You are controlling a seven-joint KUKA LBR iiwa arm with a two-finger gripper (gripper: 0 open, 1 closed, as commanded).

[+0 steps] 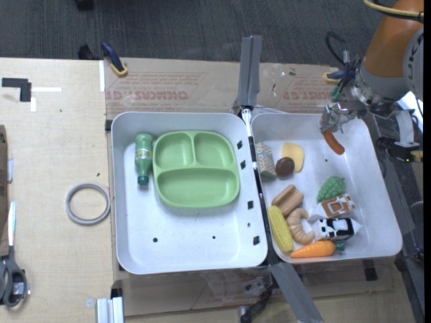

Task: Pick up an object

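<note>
My gripper hangs over the far right corner of the right bin. A red sausage dangles from its fingertips, its upper end pinched between them. Below it in that bin lie a yellow cheese wedge, a brown ball, a wrapped snack, a green broccoli, a bun, a corn cob, a carrot and a black-and-white cow toy.
The left bin holds a green divided plate and a green bottle. On the bench to the left lie a grey ring and scissors. A metal bar rises between the bins at the back.
</note>
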